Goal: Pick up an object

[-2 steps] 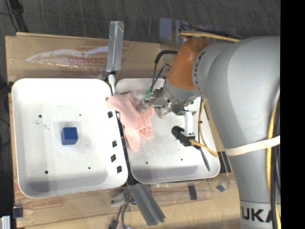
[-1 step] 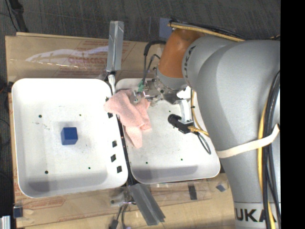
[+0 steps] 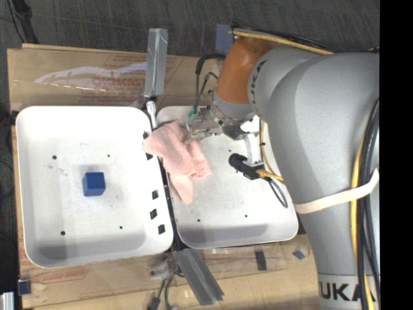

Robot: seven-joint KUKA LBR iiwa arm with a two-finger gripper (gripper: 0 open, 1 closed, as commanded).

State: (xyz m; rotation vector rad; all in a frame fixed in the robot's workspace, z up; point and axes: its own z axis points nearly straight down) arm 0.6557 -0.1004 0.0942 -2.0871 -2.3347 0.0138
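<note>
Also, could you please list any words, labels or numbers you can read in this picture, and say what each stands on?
"UKA": dark letters on the grey base of the arm, lower right; the start of the word is out of sight.
Reddish print on the cardboard sheet behind the bins: too blurred to read.
Reddish print on the cardboard strip in front of the left bin: too blurred to read.

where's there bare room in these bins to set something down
The left bin is bare all around the blue cube. In the right bin, the near floor below the pink cloth is free. Its far left corner is crowded: the cloth lies there with the gripper at its edge.
</note>
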